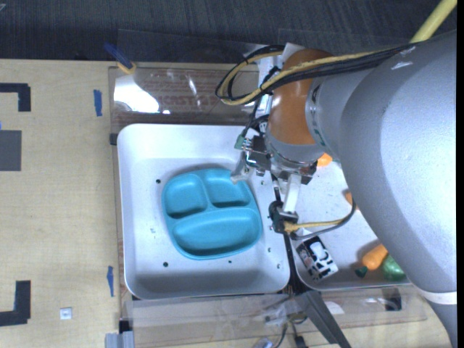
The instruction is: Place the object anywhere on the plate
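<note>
Place: a robot lab, a room for testing a machine.
Robot: a big grey arm (391, 143) with an orange band and loose yellow and black wires, just above the jaws.
Desk: a plain wooden desk (58, 216) with black marks and bits of blue tape (97, 101), far left of the jaws.
Bins: two white bins (138, 216) side by side, fixed in place under the jaws.
Floor: dark grey carpet (145, 6), past the desk, well above the jaws.
</note>
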Motion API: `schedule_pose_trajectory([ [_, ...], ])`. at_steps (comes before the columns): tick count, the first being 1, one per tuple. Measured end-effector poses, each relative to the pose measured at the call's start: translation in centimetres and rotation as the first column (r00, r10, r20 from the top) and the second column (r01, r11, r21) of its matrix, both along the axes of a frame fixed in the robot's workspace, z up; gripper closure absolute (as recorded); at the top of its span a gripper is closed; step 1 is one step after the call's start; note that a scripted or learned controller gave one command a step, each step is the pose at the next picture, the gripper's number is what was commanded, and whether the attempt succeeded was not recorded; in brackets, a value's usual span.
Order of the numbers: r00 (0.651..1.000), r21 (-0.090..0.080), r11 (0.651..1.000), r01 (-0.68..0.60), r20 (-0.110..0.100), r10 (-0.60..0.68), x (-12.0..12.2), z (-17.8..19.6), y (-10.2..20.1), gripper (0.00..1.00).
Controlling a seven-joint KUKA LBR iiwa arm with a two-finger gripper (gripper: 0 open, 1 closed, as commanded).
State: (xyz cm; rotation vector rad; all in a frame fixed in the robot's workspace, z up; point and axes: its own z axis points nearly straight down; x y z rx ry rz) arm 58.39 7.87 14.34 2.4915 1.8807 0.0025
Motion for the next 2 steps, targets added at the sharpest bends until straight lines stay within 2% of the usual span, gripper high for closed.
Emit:
schedule_pose_trajectory([
  [1,1.000,-0.025,0.999,0.024,-0.005,-0.024,-0.09,0.96,-2.08,1.00],
  [2,0.998,-0.029,0.997,-0.065,-0.008,0.065,0.09,0.81,-2.06,1.00],
])
